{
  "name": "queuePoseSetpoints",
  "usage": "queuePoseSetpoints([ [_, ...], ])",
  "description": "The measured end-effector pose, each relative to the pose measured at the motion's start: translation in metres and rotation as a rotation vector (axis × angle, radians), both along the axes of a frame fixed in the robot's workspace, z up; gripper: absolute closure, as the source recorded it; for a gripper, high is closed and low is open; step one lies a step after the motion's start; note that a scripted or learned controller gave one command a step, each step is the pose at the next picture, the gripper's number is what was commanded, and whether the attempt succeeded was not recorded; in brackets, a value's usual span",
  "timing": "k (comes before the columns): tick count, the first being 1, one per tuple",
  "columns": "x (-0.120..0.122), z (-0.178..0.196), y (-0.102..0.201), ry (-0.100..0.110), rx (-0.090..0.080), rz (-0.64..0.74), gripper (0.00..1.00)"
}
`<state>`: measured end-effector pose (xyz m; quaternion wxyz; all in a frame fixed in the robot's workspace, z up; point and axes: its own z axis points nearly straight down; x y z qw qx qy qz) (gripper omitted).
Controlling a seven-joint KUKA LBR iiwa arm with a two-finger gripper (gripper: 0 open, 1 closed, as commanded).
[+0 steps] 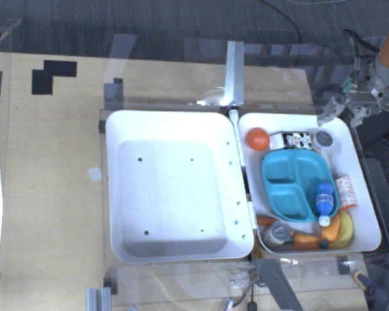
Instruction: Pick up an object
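The right bin (366, 206) holds an orange ball (258, 138), a teal divided tray (297, 184), a blue bottle (324, 201) lying on the tray's right edge, a banana (343, 229), a carrot (305, 241), a metal can (278, 232), a red-and-white packet (345, 192), a black-and-white carton (292, 140) and a small grey round lid (323, 138). My gripper (345, 111) hangs above the bin's far right corner. It is open, with its fingers spread and nothing between them. It touches none of the objects.
The left bin (113, 173) lies beside the right one, with a metal divider post (235, 76) behind their shared edge. Black cables (292, 11) run across the dark floor at the back. Black marks (52, 75) sit on the wooden bench at far left.
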<state>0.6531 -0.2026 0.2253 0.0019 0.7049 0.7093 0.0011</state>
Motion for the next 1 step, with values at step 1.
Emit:
queuePoseSetpoints([
  [1,0.0156,-0.1030,0.0028,-0.025,-0.009,0.110,0.00],
])
